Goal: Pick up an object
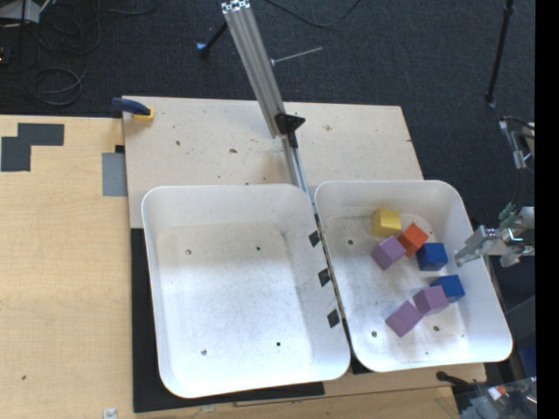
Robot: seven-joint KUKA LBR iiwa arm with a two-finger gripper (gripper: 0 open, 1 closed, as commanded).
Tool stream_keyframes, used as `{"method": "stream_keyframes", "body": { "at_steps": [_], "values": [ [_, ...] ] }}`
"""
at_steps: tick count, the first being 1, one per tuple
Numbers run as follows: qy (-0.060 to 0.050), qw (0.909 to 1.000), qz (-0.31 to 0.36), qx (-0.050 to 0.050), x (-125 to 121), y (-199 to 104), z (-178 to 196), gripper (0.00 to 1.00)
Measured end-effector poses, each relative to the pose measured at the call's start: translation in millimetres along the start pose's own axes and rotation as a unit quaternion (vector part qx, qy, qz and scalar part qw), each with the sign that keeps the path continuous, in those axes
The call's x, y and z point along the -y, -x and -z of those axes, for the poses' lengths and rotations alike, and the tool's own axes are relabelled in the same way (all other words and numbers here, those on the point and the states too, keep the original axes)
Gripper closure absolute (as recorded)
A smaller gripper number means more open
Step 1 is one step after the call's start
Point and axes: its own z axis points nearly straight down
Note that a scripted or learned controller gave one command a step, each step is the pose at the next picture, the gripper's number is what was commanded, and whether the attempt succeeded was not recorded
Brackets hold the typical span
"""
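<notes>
Single fixed camera, mounted high above the desk, looking down at a slant; both white bins fall within its moderately distant frame.

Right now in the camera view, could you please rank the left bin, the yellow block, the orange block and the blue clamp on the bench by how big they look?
1. Left bin, by far the largest.
2. Yellow block.
3. Orange block, only slightly smaller than the yellow one; close enough that I would not insist.
4. Blue clamp looks about as big as the blocks, so its rank is unsure.
</notes>
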Motion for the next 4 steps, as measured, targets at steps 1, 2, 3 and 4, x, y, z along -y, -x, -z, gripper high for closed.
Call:
{"method": "stream_keyframes", "body": {
  "at_steps": [1,2,3,4],
  "values": [
    [0.002,1.0,-0.001,0.0,0,0,2,0.0],
    [-0.001,1.0,0.0,0.0,3,-3,-62,0.0],
    [-0.001,1.0,-0.001,-0.001,0,-7,-125,0.0],
    [0.01,0.9999,-0.003,0.004,-7,-3,-163,0.0]
  ]
}}
